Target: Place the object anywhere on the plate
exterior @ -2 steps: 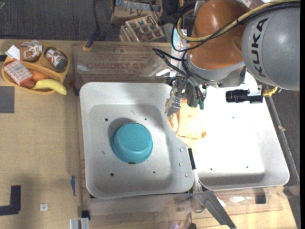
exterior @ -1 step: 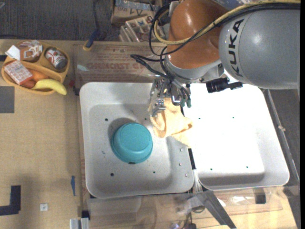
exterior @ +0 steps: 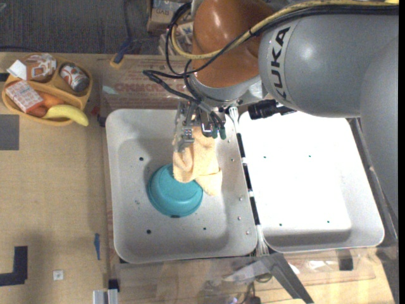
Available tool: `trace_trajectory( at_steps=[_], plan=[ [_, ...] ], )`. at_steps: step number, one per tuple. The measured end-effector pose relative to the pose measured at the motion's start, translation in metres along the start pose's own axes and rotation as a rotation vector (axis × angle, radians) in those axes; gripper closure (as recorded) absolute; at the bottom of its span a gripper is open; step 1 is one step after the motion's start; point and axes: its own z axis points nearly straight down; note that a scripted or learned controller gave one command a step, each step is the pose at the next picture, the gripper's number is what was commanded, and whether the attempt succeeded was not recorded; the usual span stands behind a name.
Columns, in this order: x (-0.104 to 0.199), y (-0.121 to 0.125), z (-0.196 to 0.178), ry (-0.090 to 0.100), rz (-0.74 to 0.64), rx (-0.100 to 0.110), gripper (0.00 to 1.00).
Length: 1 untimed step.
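A teal round plate [exterior: 174, 196] lies in the left bin [exterior: 126, 170], near its middle. A pale yellow, soft cloth-like object [exterior: 197, 163] hangs down over the plate's upper right rim, and its lower end touches or overlaps the plate. My gripper [exterior: 197, 132] points down right above it, with the object's top pinched between the metal fingers [exterior: 186, 135]. The grey arm with its orange band reaches in from the upper right and hides the bin's back wall.
The right bin [exterior: 310, 182] sits beside the left one, separated by a narrow ridge. A yellow tray [exterior: 44, 94] with a banana and toy food stands on the bench at the far left. Cables hang behind the bins.
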Motion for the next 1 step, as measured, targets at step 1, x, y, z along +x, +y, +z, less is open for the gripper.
trace_trajectory(
  at_steps=[1],
  plan=[
    [-0.0002, -0.0001, -0.0006, -0.001, 0.0, 0.0, 0.0]
  ],
)
